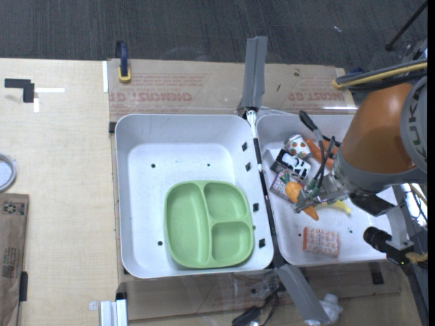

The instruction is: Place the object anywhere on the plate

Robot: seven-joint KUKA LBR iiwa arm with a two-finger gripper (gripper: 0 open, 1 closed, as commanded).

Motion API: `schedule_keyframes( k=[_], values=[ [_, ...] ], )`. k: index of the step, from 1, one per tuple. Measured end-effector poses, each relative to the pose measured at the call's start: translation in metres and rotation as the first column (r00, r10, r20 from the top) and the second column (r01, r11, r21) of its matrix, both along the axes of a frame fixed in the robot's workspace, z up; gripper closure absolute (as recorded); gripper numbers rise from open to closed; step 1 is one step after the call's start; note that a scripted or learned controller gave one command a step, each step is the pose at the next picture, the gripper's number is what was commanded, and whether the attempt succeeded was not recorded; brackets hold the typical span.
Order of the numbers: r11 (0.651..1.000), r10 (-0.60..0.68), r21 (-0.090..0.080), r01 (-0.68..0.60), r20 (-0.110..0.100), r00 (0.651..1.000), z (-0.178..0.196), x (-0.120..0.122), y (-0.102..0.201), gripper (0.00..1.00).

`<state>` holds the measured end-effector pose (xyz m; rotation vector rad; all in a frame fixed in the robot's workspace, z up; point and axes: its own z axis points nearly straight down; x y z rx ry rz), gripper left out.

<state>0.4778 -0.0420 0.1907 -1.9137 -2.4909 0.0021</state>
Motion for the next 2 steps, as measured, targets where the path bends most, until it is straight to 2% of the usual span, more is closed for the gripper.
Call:
schedule_keyframes(
  k=[1, 2],
  values=[
    [0.998, 0.068, -0.001, -0.068, -0.001, 0.998, 0.0382, 0.0307, 0.0822, 1.00],
    [0.998, 0.068, -0.001, -0.068, -0.002, 0.998, 0.0382, 0.0307, 0.0822, 0.00]
  ],
)
